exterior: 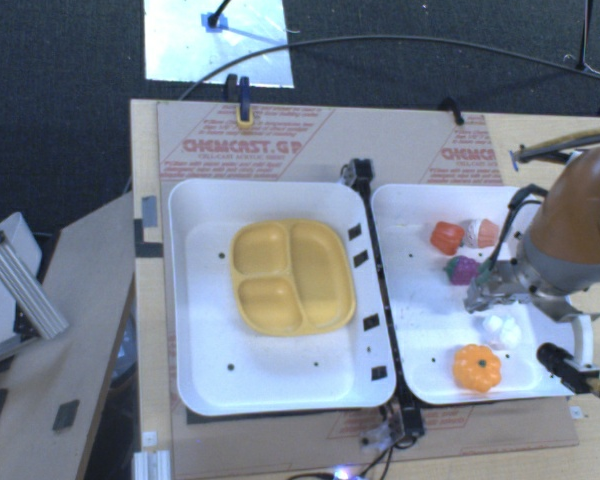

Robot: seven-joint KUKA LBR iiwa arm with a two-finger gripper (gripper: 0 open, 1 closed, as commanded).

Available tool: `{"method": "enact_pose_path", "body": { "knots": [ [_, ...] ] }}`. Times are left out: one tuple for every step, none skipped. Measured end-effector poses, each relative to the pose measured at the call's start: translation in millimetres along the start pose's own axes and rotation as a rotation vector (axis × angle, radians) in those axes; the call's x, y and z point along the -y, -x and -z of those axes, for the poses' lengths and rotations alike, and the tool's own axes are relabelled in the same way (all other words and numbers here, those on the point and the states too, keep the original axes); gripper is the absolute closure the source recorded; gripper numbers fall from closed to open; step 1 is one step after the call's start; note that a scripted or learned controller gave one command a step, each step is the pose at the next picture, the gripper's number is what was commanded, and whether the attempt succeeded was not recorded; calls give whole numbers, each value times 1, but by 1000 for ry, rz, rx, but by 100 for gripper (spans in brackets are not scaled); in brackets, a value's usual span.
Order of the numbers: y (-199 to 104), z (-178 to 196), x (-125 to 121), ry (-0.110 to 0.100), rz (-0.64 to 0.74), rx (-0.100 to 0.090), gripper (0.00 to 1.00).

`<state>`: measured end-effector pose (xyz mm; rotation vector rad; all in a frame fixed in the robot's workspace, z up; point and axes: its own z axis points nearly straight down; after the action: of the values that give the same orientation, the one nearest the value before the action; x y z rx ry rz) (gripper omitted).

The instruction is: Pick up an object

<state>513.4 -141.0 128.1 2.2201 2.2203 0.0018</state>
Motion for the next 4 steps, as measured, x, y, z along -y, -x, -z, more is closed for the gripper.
{"method": "enact_pose_path", "body": {
  "knots": [
    [5, 49, -9, 2, 3, 1, 100],
    [7, 113, -9, 5, 4, 2, 100],
    [7, 148, -11, 4, 5, 1, 100],
    [-54, 141, -24, 0, 11, -2, 100]
  ]
}}
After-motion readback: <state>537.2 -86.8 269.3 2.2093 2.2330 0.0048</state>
